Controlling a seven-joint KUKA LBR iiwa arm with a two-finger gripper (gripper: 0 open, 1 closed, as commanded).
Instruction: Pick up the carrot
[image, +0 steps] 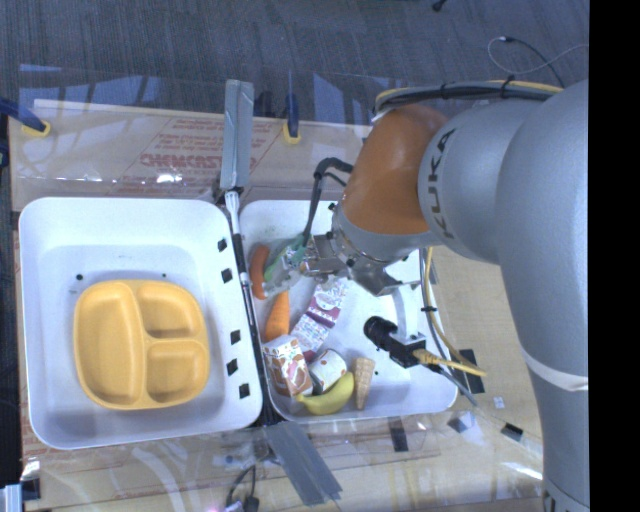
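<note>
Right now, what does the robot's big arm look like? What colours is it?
The arm is fat, round and smooth, mostly light grey. Above the wrist it wears a shiny orange band, shaped like a big ball. Dark letters spelling KUKA run along the grey part beside it. Yellow and black cables loop over the top.

Two white bins stand on the bench (120, 150): a left bin (40, 300) and a right bin (432, 395). The left bin holds one yellow plate (140, 345), divided into three compartments. In the right bin, seven loose things can be counted: one carrot (277, 315), one orange-red sausage-like piece (259, 270), one banana (330, 397), one purple-and-white pouch (322, 310), one small printed carton (287, 365), one round white-and-red item (327, 368) and one tan wafer (363, 382). One arm (500, 150) reaches over that bin and covers part of it.
</note>
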